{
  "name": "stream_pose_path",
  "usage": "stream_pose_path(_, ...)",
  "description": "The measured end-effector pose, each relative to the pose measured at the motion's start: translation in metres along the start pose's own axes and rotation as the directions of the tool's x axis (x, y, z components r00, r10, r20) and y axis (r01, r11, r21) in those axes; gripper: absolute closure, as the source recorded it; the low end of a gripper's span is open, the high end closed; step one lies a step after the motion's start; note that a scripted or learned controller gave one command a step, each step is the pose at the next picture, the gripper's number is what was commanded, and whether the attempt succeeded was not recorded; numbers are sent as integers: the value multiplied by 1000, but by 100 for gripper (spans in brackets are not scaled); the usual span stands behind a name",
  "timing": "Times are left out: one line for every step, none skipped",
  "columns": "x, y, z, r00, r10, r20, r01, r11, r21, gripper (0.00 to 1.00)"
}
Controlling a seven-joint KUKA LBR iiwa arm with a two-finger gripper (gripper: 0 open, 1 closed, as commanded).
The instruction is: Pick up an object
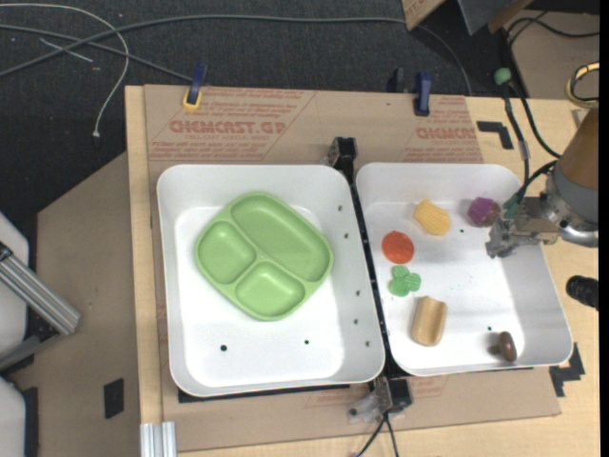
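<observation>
In the right bin point(533, 298) lie several small objects: a yellow piece point(432, 218), a purple piece point(482, 209), a red-orange round piece point(398, 247), a green clover-shaped piece point(405, 281), a tan cylinder point(428, 320) and a small brown piece point(503, 347). My gripper point(503, 236) reaches in from the right and hangs over the bin's right part, just below and right of the purple piece. Nothing shows in its grasp.
The left bin point(190, 341) holds a green divided plate point(265, 255). A black clamp point(342, 150) sits at the top of the seam between the bins. Cables and cardboard lie beyond the bench's far edge.
</observation>
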State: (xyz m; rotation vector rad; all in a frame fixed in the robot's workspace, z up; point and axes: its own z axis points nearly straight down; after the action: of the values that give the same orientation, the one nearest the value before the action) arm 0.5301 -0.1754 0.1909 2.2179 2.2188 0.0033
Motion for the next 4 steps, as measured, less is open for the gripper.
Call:
stream_pose_path(-8, 3, -47, 1000, 0, 1, 0, 1000, -1, 100)
stream_pose_path(-8, 4, -84, 1000, 0, 0, 0, 1000, 0, 100)
stream_pose_path(33, 15, -78, 1000, -4, -3, 4, 1000, 5, 100)
stream_pose_path(87, 23, -82, 1000, -6, -4, 6, 1000, 4, 100)
